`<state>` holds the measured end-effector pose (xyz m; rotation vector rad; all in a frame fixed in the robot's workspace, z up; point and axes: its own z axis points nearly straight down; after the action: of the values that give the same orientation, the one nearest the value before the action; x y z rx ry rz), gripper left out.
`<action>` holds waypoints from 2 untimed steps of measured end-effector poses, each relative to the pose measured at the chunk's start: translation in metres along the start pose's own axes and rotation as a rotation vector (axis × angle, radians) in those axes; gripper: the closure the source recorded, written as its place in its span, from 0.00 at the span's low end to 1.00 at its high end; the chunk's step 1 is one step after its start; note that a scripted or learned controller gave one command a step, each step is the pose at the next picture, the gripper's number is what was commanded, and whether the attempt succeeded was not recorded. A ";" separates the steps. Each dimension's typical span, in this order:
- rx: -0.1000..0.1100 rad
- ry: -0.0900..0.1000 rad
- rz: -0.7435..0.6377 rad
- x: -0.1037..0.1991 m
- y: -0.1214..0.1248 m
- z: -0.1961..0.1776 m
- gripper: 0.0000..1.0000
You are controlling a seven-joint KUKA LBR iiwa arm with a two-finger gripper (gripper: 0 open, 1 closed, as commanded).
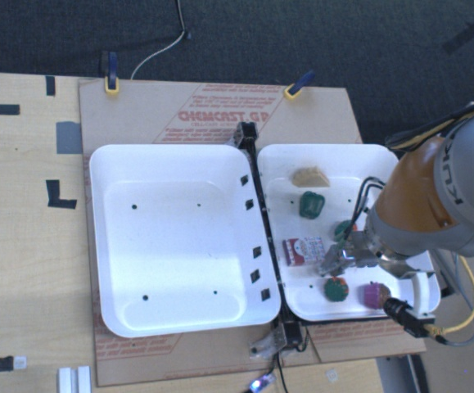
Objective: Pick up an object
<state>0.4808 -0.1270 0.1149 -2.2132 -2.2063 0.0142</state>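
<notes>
My gripper (335, 262) hangs low over the right bin (359, 155), near its front middle. It sits just right of a red and white packet (300, 250) and just above a small green and red ball (335, 289). A purple object (374, 295) lies to the gripper's front right. A green cup (311, 205) and a tan lump (310, 176) lie further back in the bin. Another green object (343, 229) is partly hidden behind the wrist. I see nothing clearly held.
The left bin (106, 219) stands beside the right one, with a black divider (257, 219) between them. Both rest on a cardboard sheet (212, 113) held by two clamps. The arm's grey and orange body (421, 199) covers the right bin's right side.
</notes>
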 end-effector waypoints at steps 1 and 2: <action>0.005 0.002 0.000 0.000 -0.001 -0.007 1.00; 0.009 0.003 0.000 0.001 -0.001 -0.015 1.00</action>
<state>0.4796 -0.1265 0.1300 -2.2073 -2.2002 0.0208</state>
